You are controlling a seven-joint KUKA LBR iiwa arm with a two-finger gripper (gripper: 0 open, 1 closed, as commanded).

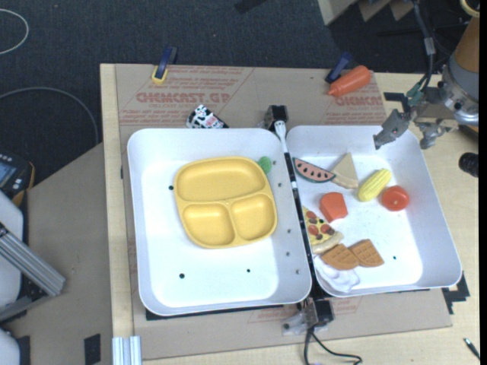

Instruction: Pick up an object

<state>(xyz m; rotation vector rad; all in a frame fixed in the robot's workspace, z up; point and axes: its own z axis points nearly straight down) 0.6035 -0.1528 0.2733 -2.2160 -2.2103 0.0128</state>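
White cloth [340, 280] at right bin's [437, 226] front, gripper [409, 128] apparently spread open, empty

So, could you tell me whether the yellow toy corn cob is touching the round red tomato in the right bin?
Apart. The camera view shows a strip of white bin floor between the yellow corn cob and the red tomato.

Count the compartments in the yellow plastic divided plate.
3. On the yellow plastic divided plate in the left white bin: one wide compartment along the far side, two smaller ones side by side along the near side.
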